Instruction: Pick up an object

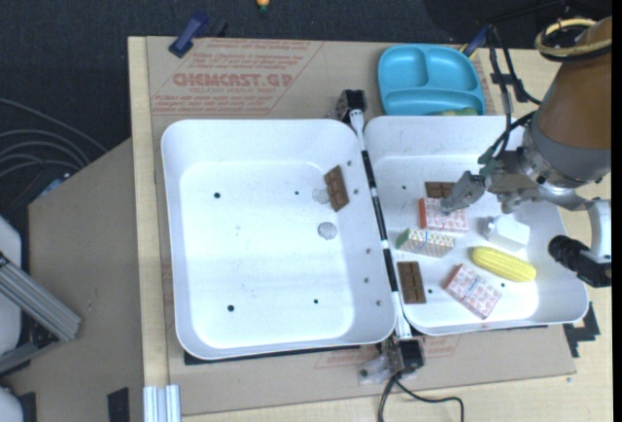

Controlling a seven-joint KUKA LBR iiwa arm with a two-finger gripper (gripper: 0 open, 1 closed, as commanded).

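Two white bins on tabletop (243, 80) — left bin (194, 148) has brown bar (336, 187), right bin (544, 308) has corn cob (502, 263), red packets; end effector (455, 197) low over one packet (436, 214).

A robotics lab: a plywood bench (243, 70) stencilled with a maker's name carries two white bins (194, 148), loose cables (39, 167) trail over dark carpet (78, 2), aluminium framing (39, 298) stands nearby.

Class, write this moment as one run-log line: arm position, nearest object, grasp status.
arm: gripper low over right bin | nearest: red-and-white packet | grasp: nothing seen held | nearby: yellow corn
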